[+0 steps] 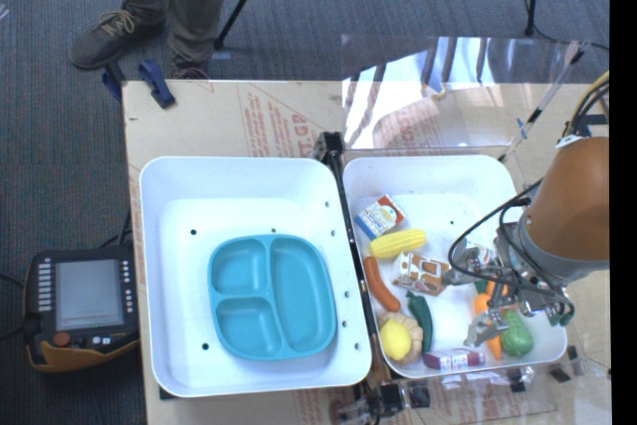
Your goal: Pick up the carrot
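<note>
Since the counter [239,114] carries two white bins side by side, I note the left bin [169,214] with only a blue divided plate [272,296], and the right bin [458,176] crowding the toy food together. My arm reaches in from the right, low over that bin's near right corner, because the carrot [484,306] lies there, beside a green vegetable [517,340]. My fingers [495,306] hang right over the carrot; released or clenched, I cannot tell.

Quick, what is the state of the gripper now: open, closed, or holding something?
Gripper: cannot be told. It is low in the right bin, over the carrot, beside the green vegetable.
</note>
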Tool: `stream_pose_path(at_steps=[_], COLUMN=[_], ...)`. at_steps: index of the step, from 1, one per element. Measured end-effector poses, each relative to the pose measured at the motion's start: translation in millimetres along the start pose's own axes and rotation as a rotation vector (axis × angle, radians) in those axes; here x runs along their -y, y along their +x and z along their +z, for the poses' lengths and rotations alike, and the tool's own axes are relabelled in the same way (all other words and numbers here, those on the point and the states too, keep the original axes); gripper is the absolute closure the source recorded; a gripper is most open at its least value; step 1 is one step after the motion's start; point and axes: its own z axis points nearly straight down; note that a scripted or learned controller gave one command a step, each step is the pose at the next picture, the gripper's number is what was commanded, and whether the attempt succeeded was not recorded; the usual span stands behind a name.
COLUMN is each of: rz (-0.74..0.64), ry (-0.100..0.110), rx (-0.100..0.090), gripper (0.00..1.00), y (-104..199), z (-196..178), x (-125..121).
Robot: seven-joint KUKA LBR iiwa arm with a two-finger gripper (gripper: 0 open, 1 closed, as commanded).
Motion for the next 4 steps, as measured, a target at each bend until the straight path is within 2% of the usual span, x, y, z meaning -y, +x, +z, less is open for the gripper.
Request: stream_pose_path(at_steps=[1,2,3,4], rz=[0.209,0.207,0.382,0.384], ry=[0.003,0.010,-0.002,0.000], rx=[0.029,0.056,0.003,-0.001], gripper=[0.00,1.00,1.00,0.00], y=[-26,-34,-20,-18], z=[53,37,-24,-22], x=[35,36,-50,-49])
